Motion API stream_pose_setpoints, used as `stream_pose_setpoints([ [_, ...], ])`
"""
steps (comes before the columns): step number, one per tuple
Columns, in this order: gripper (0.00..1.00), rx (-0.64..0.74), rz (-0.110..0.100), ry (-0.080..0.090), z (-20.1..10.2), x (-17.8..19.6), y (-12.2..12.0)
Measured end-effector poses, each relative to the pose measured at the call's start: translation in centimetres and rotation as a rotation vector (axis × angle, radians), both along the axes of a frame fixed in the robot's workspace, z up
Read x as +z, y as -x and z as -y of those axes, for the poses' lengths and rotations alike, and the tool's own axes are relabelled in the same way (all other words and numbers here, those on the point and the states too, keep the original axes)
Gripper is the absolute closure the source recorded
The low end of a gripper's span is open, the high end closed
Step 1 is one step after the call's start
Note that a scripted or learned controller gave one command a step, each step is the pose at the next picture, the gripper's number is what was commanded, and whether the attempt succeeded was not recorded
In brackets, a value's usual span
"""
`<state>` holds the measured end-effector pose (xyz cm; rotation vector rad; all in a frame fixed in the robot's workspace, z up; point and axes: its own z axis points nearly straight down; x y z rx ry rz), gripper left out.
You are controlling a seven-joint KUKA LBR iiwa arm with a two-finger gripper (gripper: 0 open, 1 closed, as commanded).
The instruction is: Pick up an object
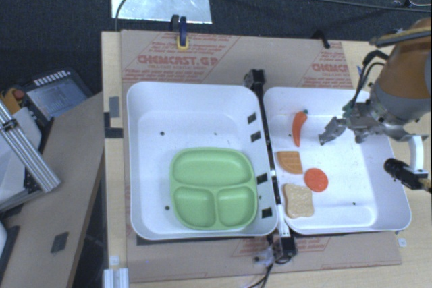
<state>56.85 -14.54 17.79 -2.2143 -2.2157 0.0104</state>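
Tool (pixel 341 127) hangs over the right bin (pixel 388 216), its fingers spread open and gripping nothing. Left bin (pixel 145 104) carries a green divided plate (pixel 212 187). Left of the tool lie bread slice (pixel 298 200), cracker (pixel 289 162), tomato slice (pixel 316 179) and chili pepper (pixel 298 127), the nearest.

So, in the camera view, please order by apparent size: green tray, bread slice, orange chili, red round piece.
Largest to smallest:
1. green tray
2. bread slice
3. red round piece and orange chili, too alike to rank.
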Motion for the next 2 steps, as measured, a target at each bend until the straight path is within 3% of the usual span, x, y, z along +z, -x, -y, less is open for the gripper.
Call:
stream_pose_setpoints([
  [1,0.0,0.003,0.012,0.002,0.0,0.7,-0.3],
  [2,0.0,0.001,0.008,0.001,-0.9,-4.6,0.4],
])
